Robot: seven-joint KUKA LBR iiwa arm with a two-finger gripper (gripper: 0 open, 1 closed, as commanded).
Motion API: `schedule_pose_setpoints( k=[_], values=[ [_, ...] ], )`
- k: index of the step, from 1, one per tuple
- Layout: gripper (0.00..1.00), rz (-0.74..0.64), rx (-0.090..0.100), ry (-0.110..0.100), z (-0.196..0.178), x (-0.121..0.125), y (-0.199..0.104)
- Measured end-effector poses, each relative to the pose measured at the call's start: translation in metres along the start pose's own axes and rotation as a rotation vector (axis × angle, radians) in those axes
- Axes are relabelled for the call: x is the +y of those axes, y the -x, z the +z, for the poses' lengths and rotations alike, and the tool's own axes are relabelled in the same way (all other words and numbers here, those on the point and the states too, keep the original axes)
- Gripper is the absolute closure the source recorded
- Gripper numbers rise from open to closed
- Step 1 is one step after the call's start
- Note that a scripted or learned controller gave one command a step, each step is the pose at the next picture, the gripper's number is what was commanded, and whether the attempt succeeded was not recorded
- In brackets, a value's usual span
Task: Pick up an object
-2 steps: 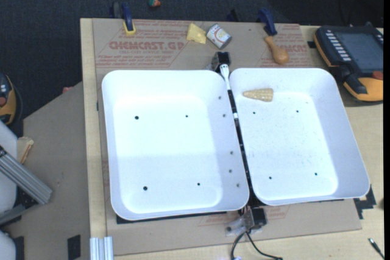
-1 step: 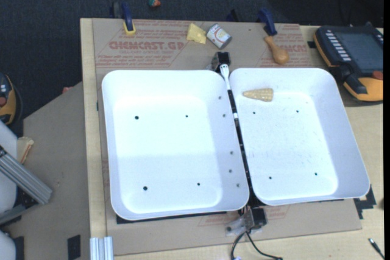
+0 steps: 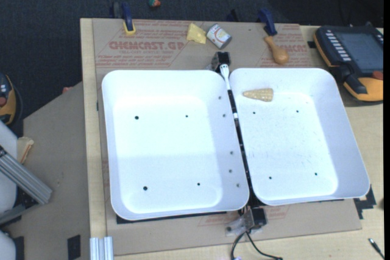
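while the bench sits under the slanted overhead camera, two shallow white bins lie side by side on a brown board. the left bin [image 3: 164, 143] has a bare white floor with a few dark dots. the right bin [image 3: 298, 143] holds a small tan ear of corn [image 3: 258, 94] near its far left corner, lying flat. beyond the bins, on the board, rest a yellow wedge [image 3: 196, 34], a small white box [image 3: 219, 36] just beside it, and a brown wooden piece [image 3: 276, 50]. i cannot tell the gripper's state.
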State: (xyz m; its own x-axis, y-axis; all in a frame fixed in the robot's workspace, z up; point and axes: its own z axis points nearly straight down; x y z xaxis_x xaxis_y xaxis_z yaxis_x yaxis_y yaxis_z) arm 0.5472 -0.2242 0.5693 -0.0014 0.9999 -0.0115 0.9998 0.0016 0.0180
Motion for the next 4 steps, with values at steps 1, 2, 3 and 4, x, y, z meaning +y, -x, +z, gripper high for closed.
schedule_pose_setpoints(
  k=[1, 2, 3, 4],
  values=[
    [1.0, -0.002, 0.017, -0.033, 0.227, 0.015, -0.058],
    [1.0, 0.006, 0.001, 0.004, 0.054, -0.013, -0.013],
    [1.0, -0.008, 0.018, -0.03, 0.185, -0.003, -0.111],
    [1.0, 0.009, 0.005, -0.009, 0.12, -0.031, -0.026]
  ],
)
